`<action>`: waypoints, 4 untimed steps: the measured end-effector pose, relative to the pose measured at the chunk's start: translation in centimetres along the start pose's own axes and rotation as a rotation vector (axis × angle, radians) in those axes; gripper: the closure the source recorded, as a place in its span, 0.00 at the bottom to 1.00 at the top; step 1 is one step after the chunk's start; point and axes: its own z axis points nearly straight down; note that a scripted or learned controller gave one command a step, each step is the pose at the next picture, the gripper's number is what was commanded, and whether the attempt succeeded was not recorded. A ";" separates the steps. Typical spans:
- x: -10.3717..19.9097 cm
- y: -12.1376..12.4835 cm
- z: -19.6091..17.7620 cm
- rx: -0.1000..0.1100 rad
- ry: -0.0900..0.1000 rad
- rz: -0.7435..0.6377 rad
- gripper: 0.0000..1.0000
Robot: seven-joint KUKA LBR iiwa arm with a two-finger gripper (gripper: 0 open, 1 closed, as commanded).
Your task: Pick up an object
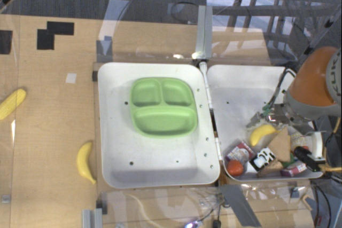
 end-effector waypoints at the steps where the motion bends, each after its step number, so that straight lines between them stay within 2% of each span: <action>1: 2.9 -2.8 -0.2 -0.007 -0.004 -0.055 0.00; 2: 6.3 -4.4 -0.2 -0.010 -0.005 -0.154 0.00; 3: 6.6 -4.1 -1.2 -0.014 -0.001 -0.158 1.00; 4: 7.9 0.2 -9.5 0.010 0.002 0.018 1.00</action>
